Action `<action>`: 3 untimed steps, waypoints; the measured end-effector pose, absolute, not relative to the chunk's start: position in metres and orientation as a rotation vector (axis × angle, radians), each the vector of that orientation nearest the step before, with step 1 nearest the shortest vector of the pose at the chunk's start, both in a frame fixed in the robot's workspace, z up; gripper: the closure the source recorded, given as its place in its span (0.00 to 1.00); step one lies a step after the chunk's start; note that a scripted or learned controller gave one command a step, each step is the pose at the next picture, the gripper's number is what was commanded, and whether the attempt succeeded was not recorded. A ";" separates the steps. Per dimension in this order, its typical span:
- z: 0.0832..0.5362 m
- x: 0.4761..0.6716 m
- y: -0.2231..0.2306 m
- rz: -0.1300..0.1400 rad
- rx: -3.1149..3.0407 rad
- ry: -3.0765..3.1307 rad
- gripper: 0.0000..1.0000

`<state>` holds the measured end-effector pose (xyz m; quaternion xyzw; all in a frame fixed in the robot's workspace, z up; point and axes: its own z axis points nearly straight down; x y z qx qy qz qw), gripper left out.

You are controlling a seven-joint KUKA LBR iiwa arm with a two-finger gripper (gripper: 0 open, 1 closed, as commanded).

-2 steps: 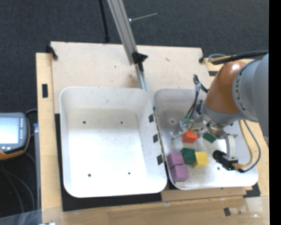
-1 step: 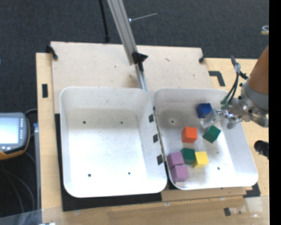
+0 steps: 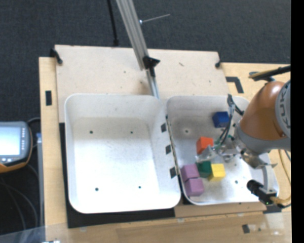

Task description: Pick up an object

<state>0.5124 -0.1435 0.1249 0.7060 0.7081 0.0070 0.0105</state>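
Arm w/ orange band reached in from right, gripper low over right bin, just beside orange block. Fingers were hidden among wrist hardware and cables; couldn't tell whether spread or pressed together, and nothing was visibly pinched. Judged: pick not yet done, no obj lifted; approach or descent stage at most, grasp and lift left to do.

Likely target = orange block, near bin centre, resting on floor of bin. It looked roughly cubic, so no clear long axis; faces sat slightly skewed to bin walls.

Other objs in same bin: blue block toward far wall, green block touching yellow block, two purple blocks stacked or abutting near left wall. Left bin sat alongside on tabletop.
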 end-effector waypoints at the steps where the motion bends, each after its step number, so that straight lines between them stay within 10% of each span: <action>1: 0.122 0.511 -0.143 0.022 2.213 2.206 0.00; 2: 0.458 0.485 -0.143 0.009 2.209 2.218 0.00; 3: 0.429 0.485 -0.080 0.002 2.212 2.229 0.00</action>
